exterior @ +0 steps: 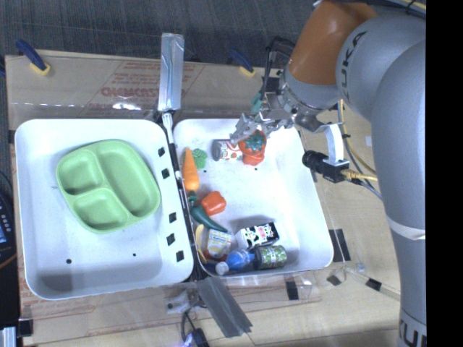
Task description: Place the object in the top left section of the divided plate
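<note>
Fingers down over a red toy at twelve o'clock in the right bin; grip impossible to tell. Green plate in the left bin.

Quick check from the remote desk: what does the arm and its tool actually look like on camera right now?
The arm is a thick, rounded grey casing with an orange band above the wrist and dark lettering on the shell. Black cables run along the wrist, and a white bracket with a black connector sticks out beside it. The tool is a small metallic assembly with dark fittings.
</note>
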`<state>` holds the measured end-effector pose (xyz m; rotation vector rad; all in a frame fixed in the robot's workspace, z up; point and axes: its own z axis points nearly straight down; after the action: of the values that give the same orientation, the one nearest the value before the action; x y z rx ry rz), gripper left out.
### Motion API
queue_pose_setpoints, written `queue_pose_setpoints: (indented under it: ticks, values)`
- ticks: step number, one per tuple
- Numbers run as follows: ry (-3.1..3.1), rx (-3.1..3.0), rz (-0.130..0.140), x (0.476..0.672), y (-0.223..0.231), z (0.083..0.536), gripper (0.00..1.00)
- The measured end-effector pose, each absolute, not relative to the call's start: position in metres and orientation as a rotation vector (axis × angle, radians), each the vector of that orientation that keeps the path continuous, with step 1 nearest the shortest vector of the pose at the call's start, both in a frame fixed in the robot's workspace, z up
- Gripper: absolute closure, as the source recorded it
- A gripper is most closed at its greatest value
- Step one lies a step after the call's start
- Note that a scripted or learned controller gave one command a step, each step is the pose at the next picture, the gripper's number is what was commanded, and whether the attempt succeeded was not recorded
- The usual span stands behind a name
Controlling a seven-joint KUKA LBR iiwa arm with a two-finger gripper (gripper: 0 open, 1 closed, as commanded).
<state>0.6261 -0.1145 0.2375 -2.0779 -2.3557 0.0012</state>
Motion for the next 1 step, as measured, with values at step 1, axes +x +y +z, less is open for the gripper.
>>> queue_pose_setpoints:
  ticks: [1]
  values:
    - [-2.469,-1.944,0.0,0.6388,-0.04,0.2375,1.0]
